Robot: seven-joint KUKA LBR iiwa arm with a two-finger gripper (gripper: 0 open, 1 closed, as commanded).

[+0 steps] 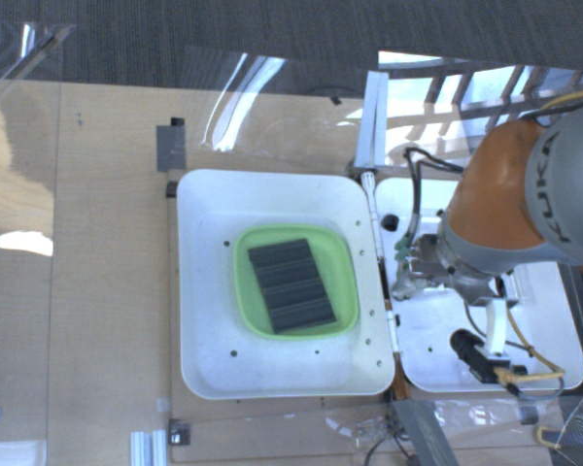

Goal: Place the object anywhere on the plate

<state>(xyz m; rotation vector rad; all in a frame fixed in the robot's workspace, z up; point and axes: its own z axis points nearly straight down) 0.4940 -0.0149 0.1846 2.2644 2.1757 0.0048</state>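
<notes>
A dark grey ribbed block [291, 285] lies flat on the green square plate [246, 299], which sits in the middle of the left white bin [204, 357]. My gripper [406, 268] hangs over the left part of the right bin [554, 343], just beyond the divider between the bins. It is to the right of the plate and apart from the block. The grey and orange wrist above covers most of it.
The arm's bulk spans the upper half of the right bin. A metal upright [373, 115] stands behind the divider between the bins. A small dark bracket [171, 146] sits on the wooden bench behind the left bin's far corner.
</notes>
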